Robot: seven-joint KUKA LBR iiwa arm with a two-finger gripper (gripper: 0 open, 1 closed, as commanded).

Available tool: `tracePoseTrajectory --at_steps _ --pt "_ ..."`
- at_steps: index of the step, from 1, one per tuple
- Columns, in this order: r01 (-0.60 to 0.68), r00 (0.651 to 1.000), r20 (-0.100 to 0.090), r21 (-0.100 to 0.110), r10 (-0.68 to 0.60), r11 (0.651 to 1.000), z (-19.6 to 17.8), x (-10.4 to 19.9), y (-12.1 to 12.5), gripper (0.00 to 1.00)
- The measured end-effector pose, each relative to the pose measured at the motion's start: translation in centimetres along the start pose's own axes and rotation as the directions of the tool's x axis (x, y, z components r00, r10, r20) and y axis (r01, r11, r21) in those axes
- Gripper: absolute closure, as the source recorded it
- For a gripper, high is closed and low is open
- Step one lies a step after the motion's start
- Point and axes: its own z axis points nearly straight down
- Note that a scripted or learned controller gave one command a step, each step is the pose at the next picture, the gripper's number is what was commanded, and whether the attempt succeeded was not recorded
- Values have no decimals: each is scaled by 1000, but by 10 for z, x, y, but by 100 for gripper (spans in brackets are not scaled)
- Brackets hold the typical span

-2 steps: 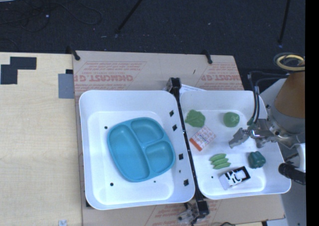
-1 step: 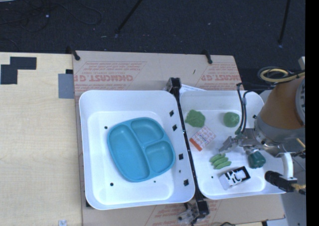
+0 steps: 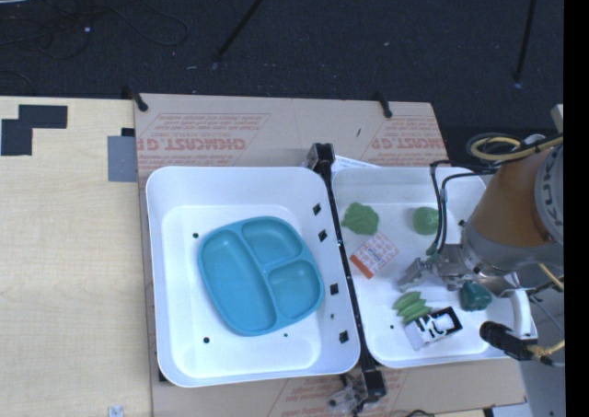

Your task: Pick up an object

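The right bin holds several small objects. A leafy green lump and a round green lump lie toward the back. A white-and-red packet rests near the bin's left wall. At the front lie a green pea pod and a black-and-white box. A teal object sits under the wrist at the right. My gripper hangs low in the bin, just above the pea pod and right of the packet. I see nothing held in it.
The left bin carries a blue divided plate. The arm's orange band covers the right bin's right side. Cardboard lies under both bins, and a wooden benchtop extends to the left.
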Motion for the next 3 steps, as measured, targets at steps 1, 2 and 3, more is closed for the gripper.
tracePoseTrajectory --at_steps 1,2,3 --pt "-5 1000 2 -2 5 1000 -12 -2 0 100" --pt "2 1000 2 -7 -2 1000 -57 0 8 100" --pt "4 1000 2 -8 -4 1000 -112 10 8 100"
